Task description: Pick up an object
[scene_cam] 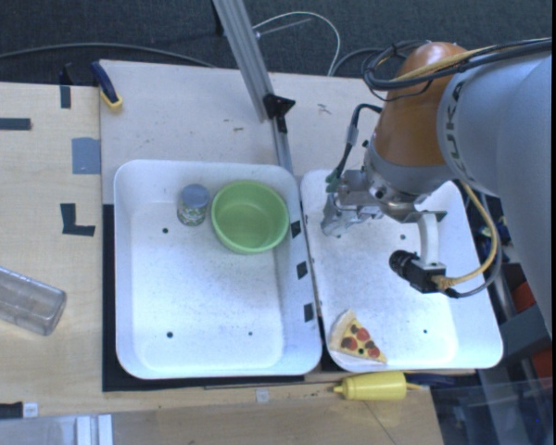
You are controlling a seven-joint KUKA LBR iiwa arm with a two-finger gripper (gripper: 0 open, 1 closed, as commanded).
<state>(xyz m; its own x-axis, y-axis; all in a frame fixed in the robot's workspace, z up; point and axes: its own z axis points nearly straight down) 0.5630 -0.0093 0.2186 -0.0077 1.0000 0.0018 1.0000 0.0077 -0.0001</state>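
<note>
Landmark = left bin (139,276). Far left of it, on the light wood bench (37,239): a clear plastic cylinder (18,297) lying on its side, plus dark tape marks and a grey patch (86,155). Up-left of the bin, a blue-and-yellow clamp (107,84) at the edge of the pale board. Dark carpet-like floor behind the bench, with loose cables.

Inside the left bin, upper part: small grey-lidded jar (193,204), touching or just beside a green bowl (250,215) on its right. Grey metal pole (250,54) slants down to the bin's upper right corner.

Right of it, the right bin (463,341): gripper (334,222) low over its upper left area, nothing visible between the fingers; open or closed — cannot tell. Pizza slice toy (356,336) in that bin's lower left corner. Yellow bottle (375,387) lies on the bench just below it.
</note>
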